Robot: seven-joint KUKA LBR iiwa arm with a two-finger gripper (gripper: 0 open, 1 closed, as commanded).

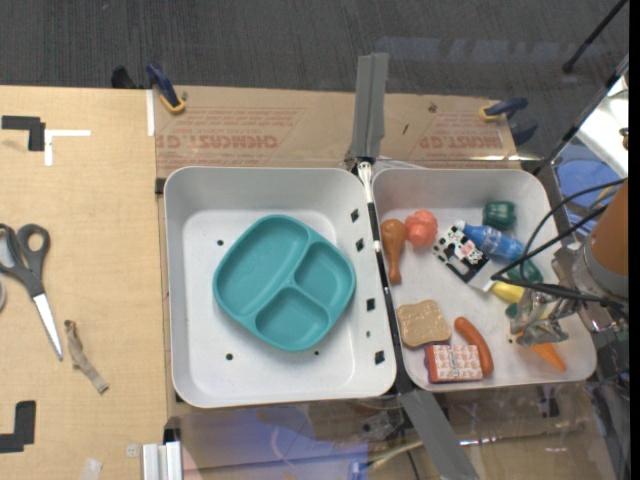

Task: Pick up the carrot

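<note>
- Our gripper (540,326) hangs low at the four o'clock corner of the right bin (420,183). Its metal fingers reach down onto the carrot (548,353), but we cannot tell whether they are spread or closed on it.
- The left bin (185,268) holds only the teal divided plate (285,283), which plays no part here.
- In the right bin, toward nine o'clock of the gripper, lie a slice of toast (423,322), a red-and-white packet (455,363) and a sausage (473,341).
- Toward eleven o'clock sit a chicken drumstick (394,245), a pink piece (421,227), a black-and-white cow toy (460,251) and a blue bottle (495,241).
- The carrot, small and orange, lies against the bin's wall at about five o'clock, just under the gripper.
- We judge the step to be the grasp itself: the approach looks done, the lift not yet begun.
- Next we need a firm close across the carrot's body, then a straight rise, keeping clear of the near wall.
</note>
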